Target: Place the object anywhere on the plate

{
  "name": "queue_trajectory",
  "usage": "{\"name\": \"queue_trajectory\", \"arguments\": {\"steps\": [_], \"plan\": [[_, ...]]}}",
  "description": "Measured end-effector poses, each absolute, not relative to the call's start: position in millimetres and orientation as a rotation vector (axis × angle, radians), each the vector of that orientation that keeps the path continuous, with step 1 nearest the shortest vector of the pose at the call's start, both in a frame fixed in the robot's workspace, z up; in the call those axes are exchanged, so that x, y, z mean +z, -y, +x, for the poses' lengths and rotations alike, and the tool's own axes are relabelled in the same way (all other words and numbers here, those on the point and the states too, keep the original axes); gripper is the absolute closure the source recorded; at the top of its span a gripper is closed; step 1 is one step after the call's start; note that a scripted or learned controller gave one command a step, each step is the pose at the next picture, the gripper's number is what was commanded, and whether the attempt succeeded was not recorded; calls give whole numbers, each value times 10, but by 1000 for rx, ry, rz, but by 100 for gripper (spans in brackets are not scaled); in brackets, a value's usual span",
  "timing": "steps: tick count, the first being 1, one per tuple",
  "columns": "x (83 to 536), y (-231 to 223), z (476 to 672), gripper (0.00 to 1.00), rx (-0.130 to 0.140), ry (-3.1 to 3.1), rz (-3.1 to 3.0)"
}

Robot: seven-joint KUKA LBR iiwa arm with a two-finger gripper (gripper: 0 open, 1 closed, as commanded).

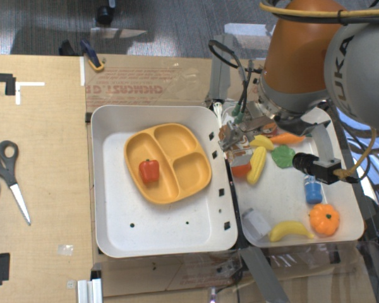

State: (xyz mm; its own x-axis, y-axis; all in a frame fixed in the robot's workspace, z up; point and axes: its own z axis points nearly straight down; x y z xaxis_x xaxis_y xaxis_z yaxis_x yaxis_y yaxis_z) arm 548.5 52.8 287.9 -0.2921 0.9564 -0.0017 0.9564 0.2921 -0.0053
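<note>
— Left bin (114,232)?
— Open floor from five round to nine o'clock of the plate (168,163); red pepper (149,170) sits in its nine o'clock compartment.
— Right bin (347,232)?
— Crowded: corn (256,164) and arm (316,49) at twelve, pumpkin (324,219) and banana (291,231) at five.

Floor: at the far edge you see grey carpet (164,11), with a dark caster wheel (103,12) on it.
Bench: to your left lies a pale wooden board (38,188).
Cardboard: a brown sheet with reversed red print (148,87) lies flat behind the left bin.
Clutter: you have grey-handled scissors (11,175) on the board, black tape marks (3,81) near its far-left corner, and a blue-and-yellow clamp (92,55) at its far edge.
Light: even, soft shadows.
</note>
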Motion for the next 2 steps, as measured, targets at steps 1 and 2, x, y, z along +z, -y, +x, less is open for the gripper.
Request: {"name": "queue_trajectory", "arguments": {"steps": [1,2], "plan": [[2465,-1034,5581,100,8,2512,-1883],[2469,-1033,5583,0,7,2512,-1883]]}}
